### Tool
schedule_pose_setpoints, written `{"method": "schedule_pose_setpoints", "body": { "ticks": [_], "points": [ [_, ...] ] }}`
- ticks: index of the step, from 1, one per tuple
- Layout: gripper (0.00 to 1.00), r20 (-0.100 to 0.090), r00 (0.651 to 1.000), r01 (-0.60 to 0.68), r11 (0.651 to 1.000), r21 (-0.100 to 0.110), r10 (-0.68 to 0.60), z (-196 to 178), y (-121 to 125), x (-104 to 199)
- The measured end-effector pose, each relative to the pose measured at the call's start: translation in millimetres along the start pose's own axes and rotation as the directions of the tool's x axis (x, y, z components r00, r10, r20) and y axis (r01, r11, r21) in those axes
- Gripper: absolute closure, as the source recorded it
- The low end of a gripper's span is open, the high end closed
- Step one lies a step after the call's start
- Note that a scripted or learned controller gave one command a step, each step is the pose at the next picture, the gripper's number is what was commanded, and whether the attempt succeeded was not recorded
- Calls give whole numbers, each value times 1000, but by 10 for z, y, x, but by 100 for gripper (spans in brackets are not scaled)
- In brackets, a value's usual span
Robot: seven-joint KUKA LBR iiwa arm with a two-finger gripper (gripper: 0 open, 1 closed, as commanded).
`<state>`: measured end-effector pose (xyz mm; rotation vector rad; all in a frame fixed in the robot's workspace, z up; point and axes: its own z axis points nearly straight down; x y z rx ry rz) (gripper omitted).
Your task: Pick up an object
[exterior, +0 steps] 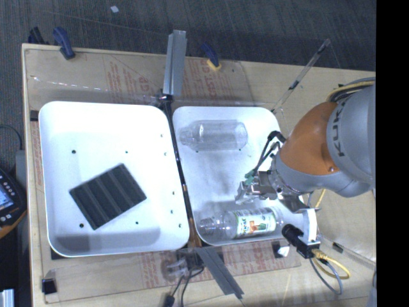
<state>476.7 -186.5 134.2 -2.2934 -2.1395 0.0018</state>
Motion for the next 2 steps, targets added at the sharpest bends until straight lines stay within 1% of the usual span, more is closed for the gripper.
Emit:
{"method": "schedule_pose_setpoints", "body": {
  "ticks": [1, 2],
  "points": [
    [0, 2, 848, 530, 848, -1, -530, -75, 5, 101],
    [0, 5, 965, 264, 965, -4, -264, -13, 230, -217]
  ]
}}
